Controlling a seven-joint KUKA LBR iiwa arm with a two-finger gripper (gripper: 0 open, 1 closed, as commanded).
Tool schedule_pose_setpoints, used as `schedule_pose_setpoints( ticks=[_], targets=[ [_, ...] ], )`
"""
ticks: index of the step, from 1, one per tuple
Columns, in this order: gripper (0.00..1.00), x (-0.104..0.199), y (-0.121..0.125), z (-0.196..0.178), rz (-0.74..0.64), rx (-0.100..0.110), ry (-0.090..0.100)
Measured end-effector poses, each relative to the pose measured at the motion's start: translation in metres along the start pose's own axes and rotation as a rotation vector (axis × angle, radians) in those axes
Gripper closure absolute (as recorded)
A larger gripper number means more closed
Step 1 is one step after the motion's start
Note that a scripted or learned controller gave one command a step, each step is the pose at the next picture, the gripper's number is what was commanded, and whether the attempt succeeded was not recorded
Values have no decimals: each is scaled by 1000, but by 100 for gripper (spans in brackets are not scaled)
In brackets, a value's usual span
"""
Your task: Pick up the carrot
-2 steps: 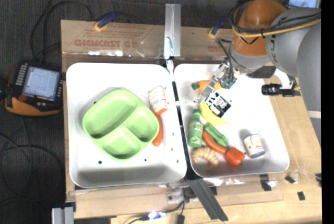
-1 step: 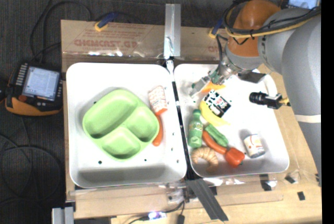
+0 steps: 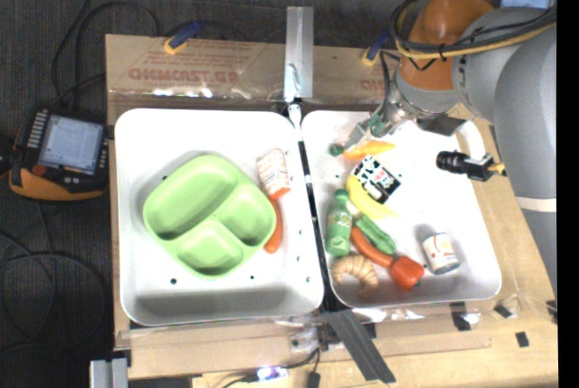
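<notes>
Carrot [image 3: 369, 146], one, lying in the right of two white bins [image 3: 452, 205].
One gripper [image 3: 378, 126] hangs right over it, well right of the single green plate [image 3: 210, 212]; whether wide or narrow, I cannot tell.

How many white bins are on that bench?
2. The left bin holds a green divided plate; the right bin, beside it, holds the toy food, with the gripper at its far edge.
</notes>
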State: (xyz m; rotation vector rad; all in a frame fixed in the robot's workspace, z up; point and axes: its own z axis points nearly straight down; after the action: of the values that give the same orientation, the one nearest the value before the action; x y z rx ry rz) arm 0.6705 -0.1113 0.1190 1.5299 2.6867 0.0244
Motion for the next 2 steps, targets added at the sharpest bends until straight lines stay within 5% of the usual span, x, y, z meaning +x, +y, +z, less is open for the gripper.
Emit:
schedule_pose_setpoints(
  ticks=[1, 2],
  targets=[
    [100, -13, -33, 10, -775, 6, 3],
    [100, -15, -41, 10, -697, 21, 49]
  ],
)
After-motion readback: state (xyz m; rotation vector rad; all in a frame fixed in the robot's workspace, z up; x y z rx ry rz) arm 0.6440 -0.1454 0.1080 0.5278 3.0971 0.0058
